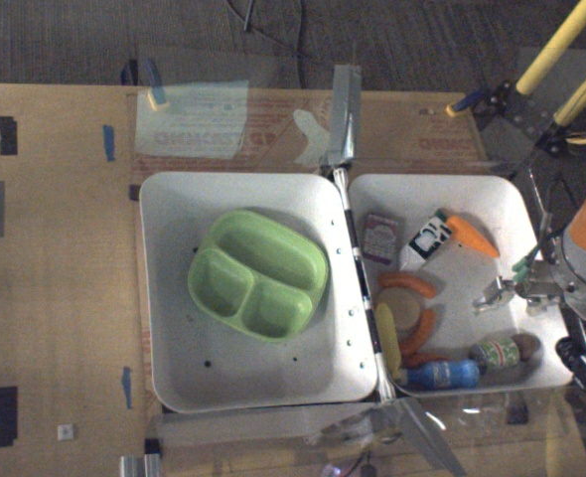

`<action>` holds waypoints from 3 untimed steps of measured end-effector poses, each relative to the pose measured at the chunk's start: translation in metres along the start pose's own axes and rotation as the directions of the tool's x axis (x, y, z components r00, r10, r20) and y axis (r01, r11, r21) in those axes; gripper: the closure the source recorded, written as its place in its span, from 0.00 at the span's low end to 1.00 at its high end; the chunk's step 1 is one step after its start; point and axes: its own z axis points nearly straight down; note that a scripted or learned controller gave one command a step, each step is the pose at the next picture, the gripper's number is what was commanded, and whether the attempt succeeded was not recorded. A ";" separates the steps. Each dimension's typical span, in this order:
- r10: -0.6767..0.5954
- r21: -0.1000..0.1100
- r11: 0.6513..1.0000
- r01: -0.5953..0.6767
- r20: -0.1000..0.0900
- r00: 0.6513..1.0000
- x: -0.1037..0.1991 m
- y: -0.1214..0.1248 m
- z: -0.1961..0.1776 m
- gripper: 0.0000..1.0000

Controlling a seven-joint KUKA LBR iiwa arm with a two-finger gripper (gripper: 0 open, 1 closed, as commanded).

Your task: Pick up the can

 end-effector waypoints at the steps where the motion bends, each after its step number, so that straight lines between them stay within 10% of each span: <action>1: 0.081 -0.003 0.997 -0.081 0.000 0.997 0.016 0.015 0.040 0.00; 2: -0.031 -0.004 1.000 0.031 0.000 1.000 0.030 -0.017 0.040 0.00; 3: -0.028 -0.009 1.000 0.028 0.002 1.000 0.028 -0.016 0.029 1.00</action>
